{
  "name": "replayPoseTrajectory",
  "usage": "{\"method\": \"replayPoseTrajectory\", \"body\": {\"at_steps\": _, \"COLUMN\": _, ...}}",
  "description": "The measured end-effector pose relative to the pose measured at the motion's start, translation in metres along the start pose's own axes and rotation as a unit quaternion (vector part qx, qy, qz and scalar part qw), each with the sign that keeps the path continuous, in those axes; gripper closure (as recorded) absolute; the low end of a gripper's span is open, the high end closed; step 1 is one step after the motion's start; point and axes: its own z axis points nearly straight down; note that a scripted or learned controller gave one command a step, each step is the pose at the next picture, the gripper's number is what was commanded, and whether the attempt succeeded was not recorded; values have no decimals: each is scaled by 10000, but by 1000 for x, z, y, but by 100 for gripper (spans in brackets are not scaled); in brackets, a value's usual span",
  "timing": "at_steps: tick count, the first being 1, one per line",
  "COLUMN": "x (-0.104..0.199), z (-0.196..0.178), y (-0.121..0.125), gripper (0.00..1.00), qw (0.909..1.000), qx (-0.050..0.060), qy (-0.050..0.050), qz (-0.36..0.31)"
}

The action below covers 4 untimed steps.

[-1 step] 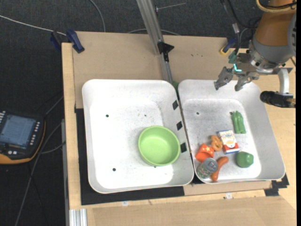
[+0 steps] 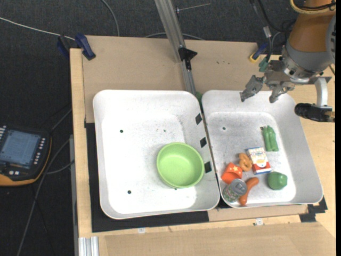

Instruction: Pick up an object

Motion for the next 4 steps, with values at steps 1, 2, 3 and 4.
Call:
{"method": "replayPoseTrajectory", "body": {"at_steps": 1, "x": -3, "z": 59, "y": 6, "gripper": 0, "qw": 10000, "qx": 26, "qy": 3, "qz": 0}}
{"method": "replayPoseTrajectory", "body": {"at_steps": 2, "x": 0, "z": 102, "y": 7, "gripper": 0, "qw": 10000, "qx": 18, "qy": 2, "qz": -2}}
{"method": "replayPoseTrajectory", "body": {"at_steps": 3, "x": 1, "z": 140, "y": 6, "gripper": 0, "qw": 10000, "qx": 17, "qy": 2, "qz": -1}}
{"method": "replayPoseTrajectory", "body": {"at_steps": 4, "x": 1, "z": 127, "y": 8, "gripper": 100, "qw": 10000, "qx": -9, "qy": -1, "qz": -2}}
